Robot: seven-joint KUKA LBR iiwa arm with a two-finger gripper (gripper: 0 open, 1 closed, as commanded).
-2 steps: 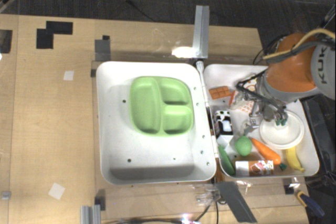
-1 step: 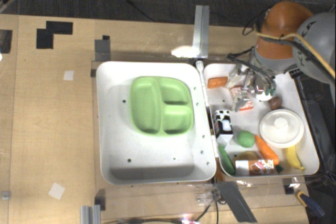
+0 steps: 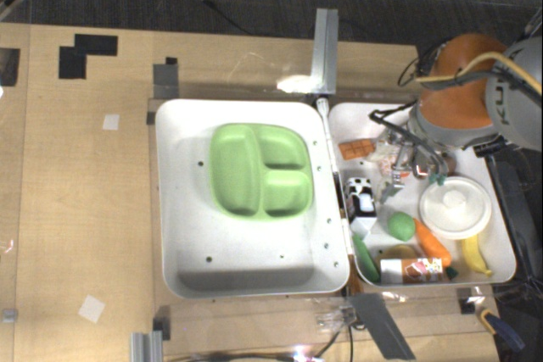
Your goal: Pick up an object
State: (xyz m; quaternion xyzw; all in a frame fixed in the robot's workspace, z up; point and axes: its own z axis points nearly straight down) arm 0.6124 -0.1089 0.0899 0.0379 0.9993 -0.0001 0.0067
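The left bin (image 3: 182, 208) in the middle of the frame had plenty of free floor around a light green divided tray (image 3: 259, 168) of smooth moulded plastic with rounded corners and three compartments; the tray sat toward the bin's upper part, clear of every wall. The right bin (image 3: 505, 263) was crowded, with little bare floor except a strip along its upper edge. The grey arm with its orange band (image 3: 458, 89) reached in from the upper right, and the tool (image 3: 405, 165) hung low over the bin's upper middle, among shiny crinkled wrappers; whether its fingers were spread or pressed together I could not tell. Just to its left lay a small orange-brown packet (image 3: 356, 149). Below the tool stood a round white lidded tub (image 3: 456, 208), a green ball-like thing (image 3: 401, 225), an orange carrot shape (image 3: 433, 244), a yellow banana (image 3: 473, 255) near the lower right corner, and a small black-and-white item (image 3: 361, 193) by the left wall. A white bottle with a printed label (image 3: 411, 270) lay along the lower wall, its writing too small to read. The pale wooden bench (image 3: 76, 208) lay open at the left
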